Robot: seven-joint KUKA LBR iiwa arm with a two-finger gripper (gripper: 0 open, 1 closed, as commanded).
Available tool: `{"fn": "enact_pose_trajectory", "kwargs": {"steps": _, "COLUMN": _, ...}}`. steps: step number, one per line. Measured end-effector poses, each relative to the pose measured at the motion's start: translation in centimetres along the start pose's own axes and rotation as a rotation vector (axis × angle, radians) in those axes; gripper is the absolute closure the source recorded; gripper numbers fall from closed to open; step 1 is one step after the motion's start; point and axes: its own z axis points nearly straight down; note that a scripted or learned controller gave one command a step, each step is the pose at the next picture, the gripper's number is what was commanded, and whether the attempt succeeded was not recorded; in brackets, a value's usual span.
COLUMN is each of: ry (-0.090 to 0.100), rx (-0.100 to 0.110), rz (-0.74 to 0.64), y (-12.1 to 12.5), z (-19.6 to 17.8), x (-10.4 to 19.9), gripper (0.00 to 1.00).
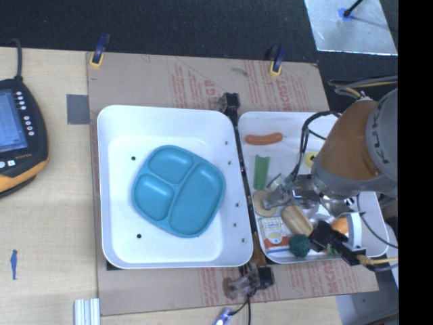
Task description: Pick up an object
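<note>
The right bin (284,119) holds several small items. A brown sausage (264,139) lies near its far side, and a green strip (260,171) lies below that. A tan bread-like piece (295,220), a white packet with a red label (272,230) and a dark green broccoli-like piece (300,246) sit toward the near edge. My gripper (272,196) hangs low over the bin's left middle, just below the green strip and above the packet. The arm covers the bin's right half.
The left bin (115,124) bears a blue divided plate (178,189). A small yellow piece (310,158) and an orange piece (342,225) peek out beside the arm. A black and orange handheld pendant (17,137) lies on the bench at far left.
</note>
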Motion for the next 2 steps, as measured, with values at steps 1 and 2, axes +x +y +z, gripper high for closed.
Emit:
{"fn": "enact_pose_trajectory", "kwargs": {"steps": 1, "ry": 0.002, "rx": 0.002, "rz": 0.001, "y": -1.6, "z": 0.1, "x": -3.5, "gripper": 0.0}}
{"fn": "enact_pose_trajectory", "kwargs": {"steps": 2, "ry": -0.001, "rx": 0.002, "rz": -0.002, "y": 3.2, "z": 0.2, "x": 0.5, "gripper": 0.0}}
